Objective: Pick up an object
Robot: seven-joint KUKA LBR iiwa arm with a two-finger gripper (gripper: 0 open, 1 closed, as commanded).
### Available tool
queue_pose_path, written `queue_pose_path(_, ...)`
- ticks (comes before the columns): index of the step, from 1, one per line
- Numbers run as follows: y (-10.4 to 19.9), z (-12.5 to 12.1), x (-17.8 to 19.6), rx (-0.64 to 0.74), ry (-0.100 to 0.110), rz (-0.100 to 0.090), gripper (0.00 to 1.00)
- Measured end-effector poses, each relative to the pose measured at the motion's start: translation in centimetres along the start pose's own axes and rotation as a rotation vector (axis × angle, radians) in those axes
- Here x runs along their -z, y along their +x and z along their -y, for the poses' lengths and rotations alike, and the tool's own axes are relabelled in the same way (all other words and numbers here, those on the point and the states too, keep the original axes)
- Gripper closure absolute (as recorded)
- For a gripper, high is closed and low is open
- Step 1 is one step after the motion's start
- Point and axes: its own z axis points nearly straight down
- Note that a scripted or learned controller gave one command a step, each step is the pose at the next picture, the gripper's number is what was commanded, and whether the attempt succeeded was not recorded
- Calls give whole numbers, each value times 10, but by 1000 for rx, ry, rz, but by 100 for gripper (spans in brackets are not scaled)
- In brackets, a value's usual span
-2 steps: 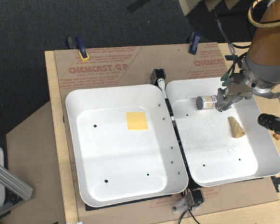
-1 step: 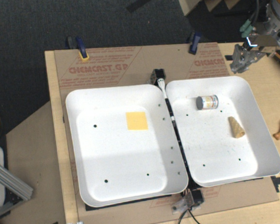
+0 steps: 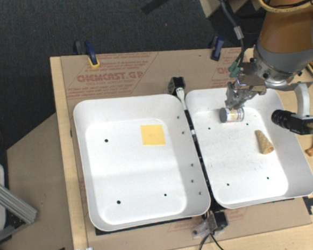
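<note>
Pincer: mine hangs low over the far part of the right bin [image 3: 290, 184], its tip [image 3: 234, 109] right at a small grey cylinder [image 3: 230, 115].
Pincer state: my fingers come down onto the cylinder from above, but I cannot tell whether they are spread or closed, nor whether the cylinder sits between them.
Arm: my grey wrist and orange band [image 3: 287, 17] reach in from the right, above the right bin's far corner.
Grey cylinder: lies on its side on the floor of the right bin, near the far wall, roughly midway across.
Tan piece: a small elongated tan object [image 3: 264, 141] rests on the right bin's floor, nearer the right wall, well apart from the cylinder.
Left bin [image 3: 97, 196]: holds a flat yellow square [image 3: 153, 134], lying a little beyond the middle.
Bench: both bins sit side by side on a brown board [image 3: 120, 70] with red lettering, blue clamps [image 3: 89, 50] at its far edge.
</note>
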Motion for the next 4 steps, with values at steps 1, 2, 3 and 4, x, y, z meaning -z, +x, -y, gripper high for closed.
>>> queue_pose_path(1, 30, -56, 20, 1, -19, 3, 100)
queue_pose_path(2, 29, -17, 48, -4, -10, 1, 100)
queue_pose_path(3, 93, -78, 110, 3, -23, 1, 100)
queue_pose_path(4, 133, -54, 5, 2, 1, 1, 100)
